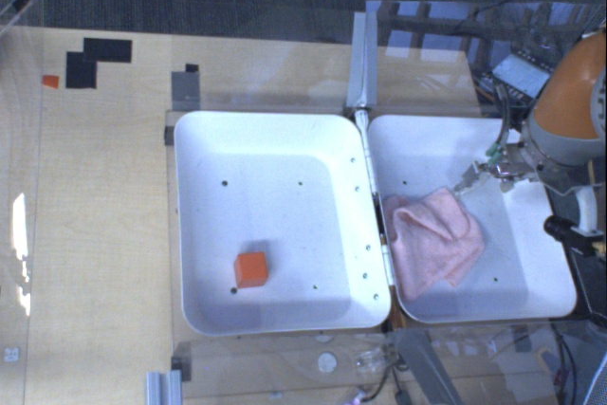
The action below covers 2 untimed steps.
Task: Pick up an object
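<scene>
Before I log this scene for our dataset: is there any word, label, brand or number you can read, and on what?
None can be read.
The orange block, pink cloth and both white bins show no print.
The black marks on the bench are plain shapes, not letters.

We see a small orange block (251,269) lying flat in the left bin (199,204), toward its near-left part, and a crumpled pink cloth (432,239) heaped against the right bin's (531,294) left wall.

We see the grey arm with its orange band (572,100) reaching in from the right, its two-finger metal gripper (484,172) pointing left.
</scene>
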{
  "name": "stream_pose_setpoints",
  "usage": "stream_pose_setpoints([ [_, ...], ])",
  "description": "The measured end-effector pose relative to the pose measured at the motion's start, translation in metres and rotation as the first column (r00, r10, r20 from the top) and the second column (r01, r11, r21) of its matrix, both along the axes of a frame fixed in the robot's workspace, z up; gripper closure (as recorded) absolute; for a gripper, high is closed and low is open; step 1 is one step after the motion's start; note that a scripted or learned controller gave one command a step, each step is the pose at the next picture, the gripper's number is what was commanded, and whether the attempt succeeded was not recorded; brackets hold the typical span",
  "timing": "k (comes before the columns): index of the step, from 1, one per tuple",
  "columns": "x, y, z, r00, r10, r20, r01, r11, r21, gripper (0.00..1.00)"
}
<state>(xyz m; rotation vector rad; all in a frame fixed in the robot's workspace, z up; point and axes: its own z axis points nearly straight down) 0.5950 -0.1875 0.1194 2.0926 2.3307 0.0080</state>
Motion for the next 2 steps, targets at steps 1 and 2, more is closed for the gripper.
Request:
stream_pose_setpoints([
  [1,-0.031,0.006,-0.029,0.989,0.149,0.005,-0.149,0.989,-0.003,0.0],
  [2,-0.059,0.04,-0.028,0.979,0.205,0.007,-0.205,0.979,-0.005,0.0],
])
